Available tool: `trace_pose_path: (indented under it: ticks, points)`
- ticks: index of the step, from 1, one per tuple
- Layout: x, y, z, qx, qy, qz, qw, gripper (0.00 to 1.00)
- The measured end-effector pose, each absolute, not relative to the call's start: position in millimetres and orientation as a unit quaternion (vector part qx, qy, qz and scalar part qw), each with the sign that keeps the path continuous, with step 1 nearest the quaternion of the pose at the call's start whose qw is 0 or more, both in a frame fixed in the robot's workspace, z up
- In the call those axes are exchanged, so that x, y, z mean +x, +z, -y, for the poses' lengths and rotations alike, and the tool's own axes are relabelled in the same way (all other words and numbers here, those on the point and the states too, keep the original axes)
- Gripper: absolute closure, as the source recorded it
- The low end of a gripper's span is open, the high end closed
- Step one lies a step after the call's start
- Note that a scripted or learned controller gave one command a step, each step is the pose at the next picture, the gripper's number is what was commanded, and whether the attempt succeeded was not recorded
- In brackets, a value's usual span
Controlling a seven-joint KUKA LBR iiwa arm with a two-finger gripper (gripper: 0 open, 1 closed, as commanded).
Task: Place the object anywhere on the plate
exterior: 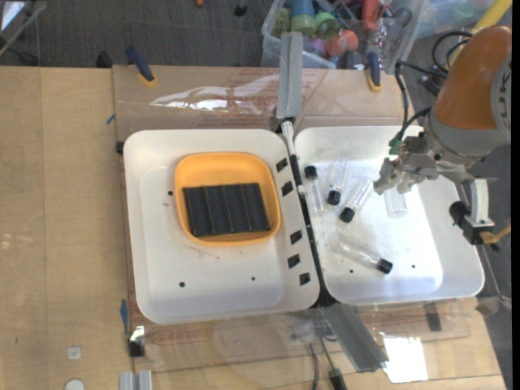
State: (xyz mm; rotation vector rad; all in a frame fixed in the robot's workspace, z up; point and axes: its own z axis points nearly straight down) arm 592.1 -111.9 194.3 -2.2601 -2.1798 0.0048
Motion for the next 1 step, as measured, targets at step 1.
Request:
trace_pose_path:
  ticks: [1]
  points:
    - [639.1, 187.2, 94.3, -0.621, 0.0005, 0.784, 0.000, 1.00]
